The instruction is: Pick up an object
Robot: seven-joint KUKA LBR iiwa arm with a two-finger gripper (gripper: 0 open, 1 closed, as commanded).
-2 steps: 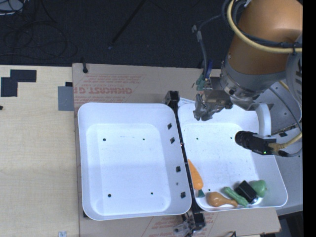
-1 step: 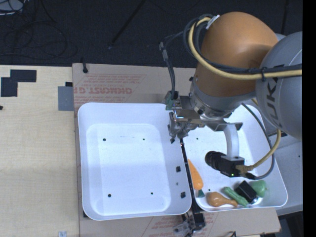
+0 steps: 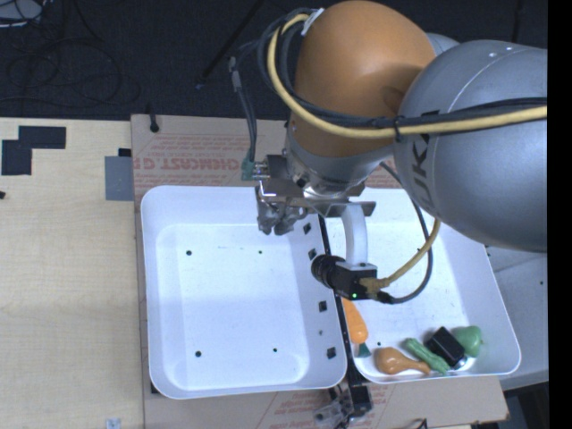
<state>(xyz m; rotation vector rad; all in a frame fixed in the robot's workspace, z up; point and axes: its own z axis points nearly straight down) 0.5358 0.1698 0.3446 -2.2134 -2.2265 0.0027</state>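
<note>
Arm's bulk hides much of the right bin (image 3: 500, 329). Gripper (image 3: 284, 217) hangs over the bins' divider; finger state indeterminable. Carrot (image 3: 356, 322), black block (image 3: 444, 345) and green toy (image 3: 466, 337) lie near the right bin's front edge.

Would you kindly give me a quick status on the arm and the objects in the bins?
Hand above the bins' divider, grip unclear. Orange piece, tan piece, green and black pieces lie in right bin's near corner. Nothing lifted.
</note>
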